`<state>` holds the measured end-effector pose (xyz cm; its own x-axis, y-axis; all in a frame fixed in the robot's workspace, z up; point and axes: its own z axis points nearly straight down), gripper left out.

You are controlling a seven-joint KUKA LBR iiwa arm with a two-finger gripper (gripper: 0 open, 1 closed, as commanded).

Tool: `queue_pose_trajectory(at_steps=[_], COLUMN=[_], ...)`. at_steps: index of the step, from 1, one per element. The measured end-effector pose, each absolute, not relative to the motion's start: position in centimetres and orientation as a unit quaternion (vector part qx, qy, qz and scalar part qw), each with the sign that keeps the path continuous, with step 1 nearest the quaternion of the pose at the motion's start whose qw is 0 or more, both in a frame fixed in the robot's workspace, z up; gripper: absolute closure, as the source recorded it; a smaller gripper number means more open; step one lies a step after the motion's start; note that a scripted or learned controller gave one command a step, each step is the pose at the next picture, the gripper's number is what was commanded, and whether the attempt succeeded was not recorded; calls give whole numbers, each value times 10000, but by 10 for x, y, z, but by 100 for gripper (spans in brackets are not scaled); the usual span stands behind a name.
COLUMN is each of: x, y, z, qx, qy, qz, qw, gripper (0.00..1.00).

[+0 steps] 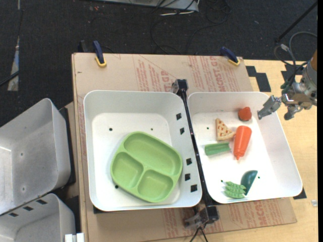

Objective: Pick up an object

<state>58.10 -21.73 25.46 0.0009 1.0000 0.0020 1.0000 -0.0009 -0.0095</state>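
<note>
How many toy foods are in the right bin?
6. Red ball at the top, pizza slice left of the carrot, green stick below the slice, dark pod and green bunch near the front.

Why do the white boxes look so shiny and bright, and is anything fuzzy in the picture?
In the camera view, light from above washes out the left bin and right bin, so their shadows are faint; the toys look sharp, while the gripper at the right edge looks a little blurry.
</note>
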Motion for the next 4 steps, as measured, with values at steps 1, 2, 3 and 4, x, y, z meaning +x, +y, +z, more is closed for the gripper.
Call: queue_pose_trajectory(at_steps=[1,2,3,4], x=[583,580,578,574], y=[-217,-208,-208,-213], z=[260,211,168,106], qx=[-7065,-7071,-7073,-7077], qy=[-7077,-7071,-7069,-7065], qz=[1,12,13,16], qw=[-4,20,19,25], gripper=[0,0,0,0])
